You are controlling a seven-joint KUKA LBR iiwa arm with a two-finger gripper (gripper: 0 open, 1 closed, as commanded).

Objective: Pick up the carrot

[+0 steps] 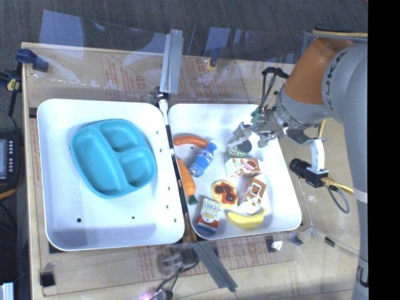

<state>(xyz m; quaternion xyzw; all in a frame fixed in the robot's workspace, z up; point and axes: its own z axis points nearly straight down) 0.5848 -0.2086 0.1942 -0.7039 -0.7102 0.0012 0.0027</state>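
The hand (pixel 250 136) hangs over the right bin (pixel 284 195) toward its 1 o'clock corner, and whether it is wide or narrow I cannot tell; nothing visible sits in it. The carrot (pixel 186 177) lies at the bin's 9 o'clock wall, a tapered orange cone with a green tip, well apart from the hand. So the pick looks unstarted: reach, grasp and lift all remain. Around it lie a glossy sausage (pixel 189 140), a clear blue-capped bottle (pixel 202 160), printed cartons (pixel 242 166), a curved yellow banana (pixel 245 219) and a small pastry (pixel 224 191). The left bin (pixel 56 211) holds a smooth blue divided plate (pixel 114 157).
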